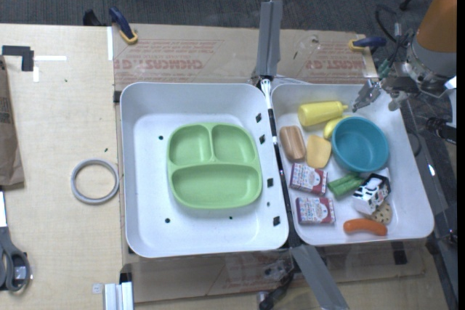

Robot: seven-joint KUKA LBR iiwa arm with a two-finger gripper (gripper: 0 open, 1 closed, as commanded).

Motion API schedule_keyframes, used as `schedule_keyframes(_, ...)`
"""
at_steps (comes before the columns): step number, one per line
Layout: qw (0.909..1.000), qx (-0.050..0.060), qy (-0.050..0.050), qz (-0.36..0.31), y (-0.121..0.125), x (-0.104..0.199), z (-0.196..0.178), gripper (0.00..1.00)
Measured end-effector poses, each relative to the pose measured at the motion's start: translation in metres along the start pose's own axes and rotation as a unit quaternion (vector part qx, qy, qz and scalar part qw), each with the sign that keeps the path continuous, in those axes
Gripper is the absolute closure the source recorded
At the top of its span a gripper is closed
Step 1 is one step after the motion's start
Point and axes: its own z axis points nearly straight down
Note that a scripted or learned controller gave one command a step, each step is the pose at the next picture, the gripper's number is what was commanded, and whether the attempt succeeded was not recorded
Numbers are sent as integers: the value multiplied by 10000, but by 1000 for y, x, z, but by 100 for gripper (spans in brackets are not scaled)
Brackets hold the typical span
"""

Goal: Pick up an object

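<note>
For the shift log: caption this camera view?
Gripper hovers over the right bin's far edge, beside the yellow bottle and blue bowl; green tray sits in the left bin.

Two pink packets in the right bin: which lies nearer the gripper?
The upper pink packet, beside the green block; the lower packet sits farther from the gripper.

Arm (442, 18) at right; gripper (372, 94) low

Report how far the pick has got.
Done: nothing lifted yet. The blue bowl, yellow bottle and orange carrot all lie in the right white bin. In hand: the gripper hangs over that bin's far corner. Left: descend, grasp, lift.
</note>
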Motion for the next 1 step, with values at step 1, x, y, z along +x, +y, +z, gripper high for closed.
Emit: schedule_keyframes(1, 9971, 36, 19, -762, 13, 21, 87, 0)
